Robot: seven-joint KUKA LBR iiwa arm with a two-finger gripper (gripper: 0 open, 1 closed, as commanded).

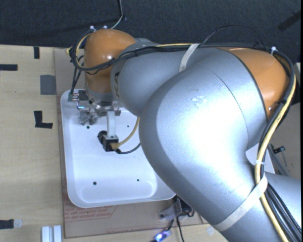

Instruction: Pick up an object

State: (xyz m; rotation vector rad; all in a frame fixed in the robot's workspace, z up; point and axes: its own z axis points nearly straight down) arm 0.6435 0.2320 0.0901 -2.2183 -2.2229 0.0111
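Hanging over the far left corner of the white bin (91,185), the gripper (87,117) (openness not discernible).

Pale tan table (20,155) spans left side, running to dark backdrop at far edge. Black L-shaped marks (40,120) and grey square patch (48,83) on bare surface at left. Brown cardboard-like mat (91,213) lies flat on table. Shallow white bin with rounded corners (71,155) rests on mat. Small pale strips (50,232) at near edge, just left of mat.

Single fixed camera above bench (20,150), looking down at slant; arm (207,135) looms close from right.
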